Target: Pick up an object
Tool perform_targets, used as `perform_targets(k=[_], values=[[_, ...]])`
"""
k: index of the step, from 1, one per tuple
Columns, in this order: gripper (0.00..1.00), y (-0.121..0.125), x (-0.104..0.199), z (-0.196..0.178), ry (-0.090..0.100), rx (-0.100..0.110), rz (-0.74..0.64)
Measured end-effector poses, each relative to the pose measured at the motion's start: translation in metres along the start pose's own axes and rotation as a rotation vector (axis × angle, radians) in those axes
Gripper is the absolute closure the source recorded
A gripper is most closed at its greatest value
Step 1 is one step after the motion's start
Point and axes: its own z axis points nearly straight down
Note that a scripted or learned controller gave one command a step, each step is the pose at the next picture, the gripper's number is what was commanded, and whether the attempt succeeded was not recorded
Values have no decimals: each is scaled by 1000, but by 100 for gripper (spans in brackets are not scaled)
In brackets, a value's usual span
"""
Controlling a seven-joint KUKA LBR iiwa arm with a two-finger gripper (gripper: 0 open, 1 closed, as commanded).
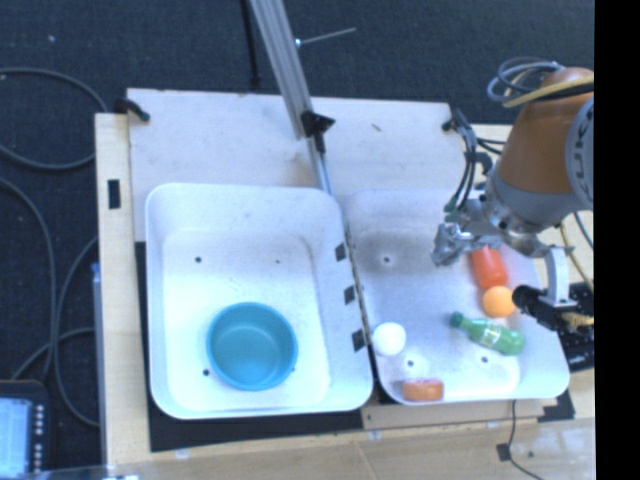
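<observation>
In the right bin (400, 230) lie a red-orange cylinder (489, 265), an orange ball (497, 302), a green bottle (490, 334) on its side, a white ball (389, 338) and a flat orange and white piece (422, 389) at the front rim. My gripper (448, 244) hangs over the bin's back right part, just left of the red-orange cylinder. Nothing shows under it but bare bin floor. The arm's grey and orange body covers the bin's far right corner.
The left bin (165, 213) holds a blue bowl (252, 345) near its front. A slanted metal pole (281, 53) runs from the top down to the gap between the bins. Cables lie on the dark floor at the left.
</observation>
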Motion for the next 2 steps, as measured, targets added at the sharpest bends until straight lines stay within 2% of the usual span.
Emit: perform_targets(k=[1,2], values=[[100,-1,52,2,3,12,-8],[100,11,97,-8,2,8,-8]])
